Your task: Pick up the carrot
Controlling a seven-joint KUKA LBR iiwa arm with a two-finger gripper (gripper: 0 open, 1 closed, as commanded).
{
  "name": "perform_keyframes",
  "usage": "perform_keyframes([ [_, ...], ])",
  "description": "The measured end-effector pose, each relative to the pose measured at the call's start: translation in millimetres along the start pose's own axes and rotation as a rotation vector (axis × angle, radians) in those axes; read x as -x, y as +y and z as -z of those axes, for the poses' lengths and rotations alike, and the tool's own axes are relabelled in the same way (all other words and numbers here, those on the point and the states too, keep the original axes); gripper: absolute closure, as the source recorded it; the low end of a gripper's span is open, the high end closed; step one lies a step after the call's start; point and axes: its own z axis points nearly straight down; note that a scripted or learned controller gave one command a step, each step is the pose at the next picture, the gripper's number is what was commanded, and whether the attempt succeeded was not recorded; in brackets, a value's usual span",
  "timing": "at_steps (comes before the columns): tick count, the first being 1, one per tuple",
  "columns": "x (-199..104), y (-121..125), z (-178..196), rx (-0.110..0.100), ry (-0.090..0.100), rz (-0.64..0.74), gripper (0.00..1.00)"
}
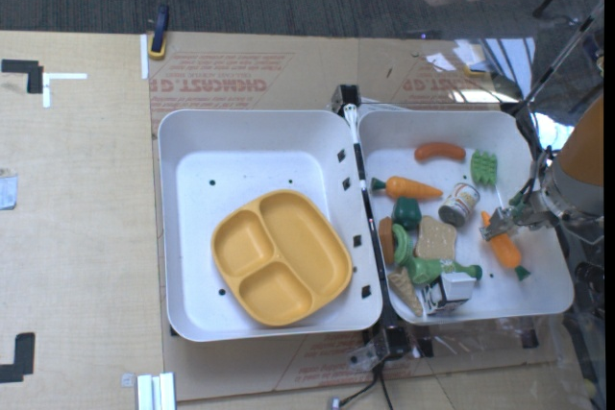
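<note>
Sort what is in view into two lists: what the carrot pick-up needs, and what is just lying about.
For the job:
carrot by the gripper
second carrot
gripper
right bin

Lying about:
yellow divided plate
left bin
sausage
small can
green ridged piece
bread slice

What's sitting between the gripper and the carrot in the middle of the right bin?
In the camera view, a small tin can lies on its side between the gripper and the carrot. A second carrot lies right beside the gripper.
</note>
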Motion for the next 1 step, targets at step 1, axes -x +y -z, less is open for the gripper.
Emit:
perform_keyframes([
  [1,-48.1,5.1,32.2,-0.001,-0.006,-0.222,1.00],
])
